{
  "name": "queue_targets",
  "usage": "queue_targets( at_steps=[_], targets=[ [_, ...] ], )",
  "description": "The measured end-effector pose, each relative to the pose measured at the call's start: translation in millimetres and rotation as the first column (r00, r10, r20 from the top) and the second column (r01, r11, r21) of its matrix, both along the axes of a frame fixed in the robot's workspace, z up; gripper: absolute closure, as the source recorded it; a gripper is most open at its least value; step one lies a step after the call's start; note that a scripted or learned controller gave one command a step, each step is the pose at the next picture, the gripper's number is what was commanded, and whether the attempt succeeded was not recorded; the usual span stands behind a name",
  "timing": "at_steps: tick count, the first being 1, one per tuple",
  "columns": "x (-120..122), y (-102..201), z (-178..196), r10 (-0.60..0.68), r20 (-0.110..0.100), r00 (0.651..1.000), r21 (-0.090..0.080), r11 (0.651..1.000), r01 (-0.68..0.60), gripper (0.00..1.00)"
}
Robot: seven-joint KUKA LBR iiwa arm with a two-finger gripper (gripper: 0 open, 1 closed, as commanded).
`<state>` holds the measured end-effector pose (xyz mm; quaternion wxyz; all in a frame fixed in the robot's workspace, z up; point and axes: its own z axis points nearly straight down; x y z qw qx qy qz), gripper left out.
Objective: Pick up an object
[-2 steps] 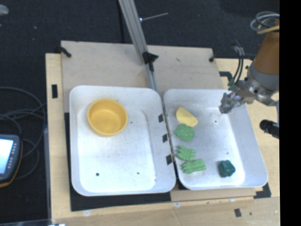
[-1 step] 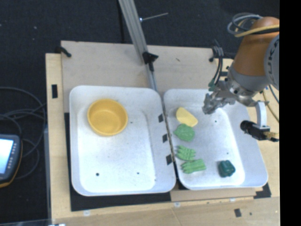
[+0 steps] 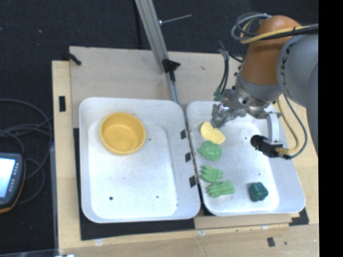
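While the jaws (image 3: 218, 116) hang low in the right bin (image 3: 278, 197), right of frame centre, just above the yellow piece (image 3: 213, 133), their opening cannot be told; a clean pick likely calls for centring on it, clear of the green piece (image 3: 209, 151) below.

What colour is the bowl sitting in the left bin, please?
The bowl is yellow, seen best in the overhead camera view.
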<state>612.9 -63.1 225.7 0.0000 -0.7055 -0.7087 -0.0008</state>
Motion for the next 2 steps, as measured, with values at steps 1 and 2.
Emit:
queue_targets(
  at_steps=[1, 2],
  targets=[
    [2, 55, -7, -0.001, -0.001, 1.0, 0.0, 1.0, 0.001, 1.0],
    [-3, 110, 8, 0.0, 0.001, 1.0, 0.0, 1.0, 0.0, 1.0]
  ],
)
